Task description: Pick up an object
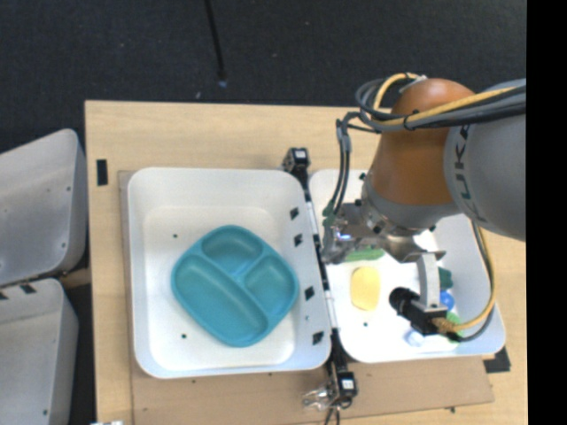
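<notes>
Wooden bench, teal plate in left bin; end effector state unclear.

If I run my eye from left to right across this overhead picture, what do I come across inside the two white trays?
Left white bin → teal divided plate lying in it → right white bin → pale yellow object → small blue object. The arm hangs over the right bin, so what lies under it can't be placed.
</notes>
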Motion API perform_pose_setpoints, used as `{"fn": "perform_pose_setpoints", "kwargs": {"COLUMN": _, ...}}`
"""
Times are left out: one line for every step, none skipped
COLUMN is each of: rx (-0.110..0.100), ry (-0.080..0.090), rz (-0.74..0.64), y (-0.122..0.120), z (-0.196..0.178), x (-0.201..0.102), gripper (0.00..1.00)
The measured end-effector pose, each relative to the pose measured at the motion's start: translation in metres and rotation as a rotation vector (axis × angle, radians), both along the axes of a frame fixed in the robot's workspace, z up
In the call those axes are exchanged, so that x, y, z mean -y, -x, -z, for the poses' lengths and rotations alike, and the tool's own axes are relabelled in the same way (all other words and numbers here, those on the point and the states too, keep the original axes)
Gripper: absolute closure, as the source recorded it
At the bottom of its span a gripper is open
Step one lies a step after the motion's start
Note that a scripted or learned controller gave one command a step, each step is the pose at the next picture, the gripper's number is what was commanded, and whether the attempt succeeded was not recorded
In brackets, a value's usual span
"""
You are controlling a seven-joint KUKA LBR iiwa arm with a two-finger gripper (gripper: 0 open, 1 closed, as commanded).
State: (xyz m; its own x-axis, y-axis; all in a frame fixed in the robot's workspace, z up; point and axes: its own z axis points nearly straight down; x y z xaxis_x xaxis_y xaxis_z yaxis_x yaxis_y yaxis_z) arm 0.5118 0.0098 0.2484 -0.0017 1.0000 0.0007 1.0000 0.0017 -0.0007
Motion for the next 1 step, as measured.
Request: {"fn": "perform_pose_setpoints", "kwargs": {"rx": 0.000, "ry": 0.000, "rz": -0.002, "y": 0.0014, "z": 0.0027, "x": -0.0490, "gripper": 1.00}}
